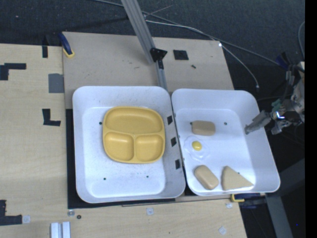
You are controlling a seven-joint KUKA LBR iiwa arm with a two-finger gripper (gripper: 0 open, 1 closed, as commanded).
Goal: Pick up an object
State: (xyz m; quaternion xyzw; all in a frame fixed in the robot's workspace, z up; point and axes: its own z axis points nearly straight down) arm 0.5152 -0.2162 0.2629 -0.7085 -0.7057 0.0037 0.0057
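Observation:
The right bin [247, 103] holds several toy foods. A tan bread roll [203, 128] lies near its middle, and a white fried egg with a yellow yolk [197, 147] sits just below it. At the front lie a tan oval loaf [205, 177] and a tan wedge [236, 179]. My gripper [257, 122] hangs over the bin's right rim, to the right of the bread roll and apart from every item. Nothing shows in its grasp.
The left bin [89, 133] holds a yellow divided plate [133, 134]. A grey metal pole [143, 29] slants in from the top toward the gap between the bins. Cables run across the dark floor at the upper right.

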